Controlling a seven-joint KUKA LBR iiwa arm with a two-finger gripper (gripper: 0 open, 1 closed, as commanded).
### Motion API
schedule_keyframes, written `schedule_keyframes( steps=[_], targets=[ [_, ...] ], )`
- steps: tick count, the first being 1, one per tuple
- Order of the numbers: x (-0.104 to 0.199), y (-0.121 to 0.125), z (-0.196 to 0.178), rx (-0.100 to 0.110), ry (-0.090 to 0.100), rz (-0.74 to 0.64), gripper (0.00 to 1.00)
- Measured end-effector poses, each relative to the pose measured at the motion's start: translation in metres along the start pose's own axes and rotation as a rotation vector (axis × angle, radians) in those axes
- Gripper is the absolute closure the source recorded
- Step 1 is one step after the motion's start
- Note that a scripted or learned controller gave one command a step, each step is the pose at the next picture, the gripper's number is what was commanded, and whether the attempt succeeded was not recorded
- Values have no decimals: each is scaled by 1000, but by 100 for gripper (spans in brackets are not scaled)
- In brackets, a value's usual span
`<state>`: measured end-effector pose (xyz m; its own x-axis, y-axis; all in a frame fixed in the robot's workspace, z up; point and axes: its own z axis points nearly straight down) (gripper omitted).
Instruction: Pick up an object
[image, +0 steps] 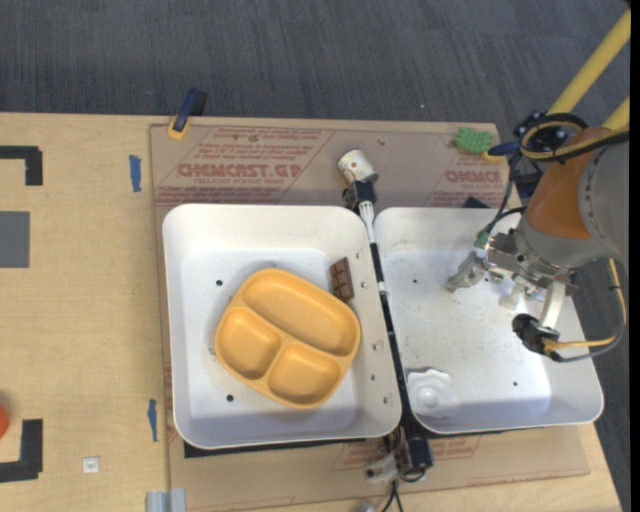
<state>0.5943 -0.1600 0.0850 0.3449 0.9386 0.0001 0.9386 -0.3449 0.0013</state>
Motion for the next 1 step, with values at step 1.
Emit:
schedule_keyframes(
  steps=[1],
  targets=[
    [-18, 39, -1, 5, 16, -370, 0]
  ],
)
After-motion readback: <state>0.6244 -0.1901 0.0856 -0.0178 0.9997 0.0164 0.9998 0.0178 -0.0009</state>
